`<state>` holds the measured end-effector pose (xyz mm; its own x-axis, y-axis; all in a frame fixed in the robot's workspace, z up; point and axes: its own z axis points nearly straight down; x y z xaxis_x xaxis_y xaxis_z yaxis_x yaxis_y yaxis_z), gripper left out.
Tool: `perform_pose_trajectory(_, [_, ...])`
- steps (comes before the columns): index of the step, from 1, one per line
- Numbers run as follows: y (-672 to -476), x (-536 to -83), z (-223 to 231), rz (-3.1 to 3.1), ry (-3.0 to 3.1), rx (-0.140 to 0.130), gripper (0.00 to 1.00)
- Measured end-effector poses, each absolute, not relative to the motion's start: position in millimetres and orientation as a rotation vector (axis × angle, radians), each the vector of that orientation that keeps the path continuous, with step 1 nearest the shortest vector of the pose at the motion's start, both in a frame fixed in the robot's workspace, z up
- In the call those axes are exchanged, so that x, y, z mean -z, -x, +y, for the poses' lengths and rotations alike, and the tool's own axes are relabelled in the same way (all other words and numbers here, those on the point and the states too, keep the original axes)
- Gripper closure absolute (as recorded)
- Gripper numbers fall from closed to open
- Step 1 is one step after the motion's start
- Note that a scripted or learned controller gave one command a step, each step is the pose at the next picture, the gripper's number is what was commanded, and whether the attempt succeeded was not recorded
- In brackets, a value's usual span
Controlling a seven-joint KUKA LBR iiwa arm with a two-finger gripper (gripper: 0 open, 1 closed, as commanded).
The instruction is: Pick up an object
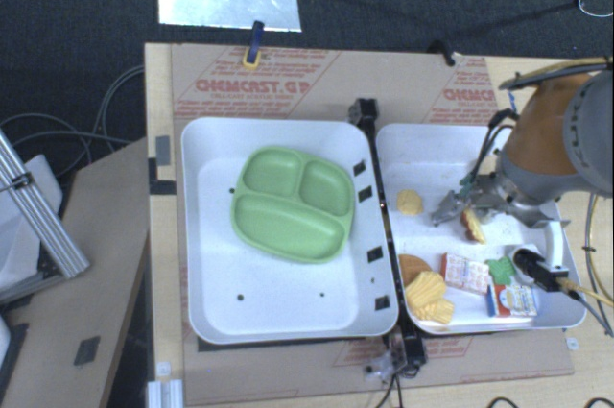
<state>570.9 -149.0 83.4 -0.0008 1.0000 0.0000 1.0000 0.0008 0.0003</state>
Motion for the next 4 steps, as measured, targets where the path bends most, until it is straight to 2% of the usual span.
perform_pose_trajectory(1, [-572.0, -95, -149, 2.22, -2.218, -0.004, 1.0])
perform_pose_trajectory(3, [-565.2, -203, -159, 2.218, -2.217, -0.005, 1.0])
perform_pose_trajectory(4, [-566.3, -226, -160, 2.223, -2.215, -0.004, 1.0])
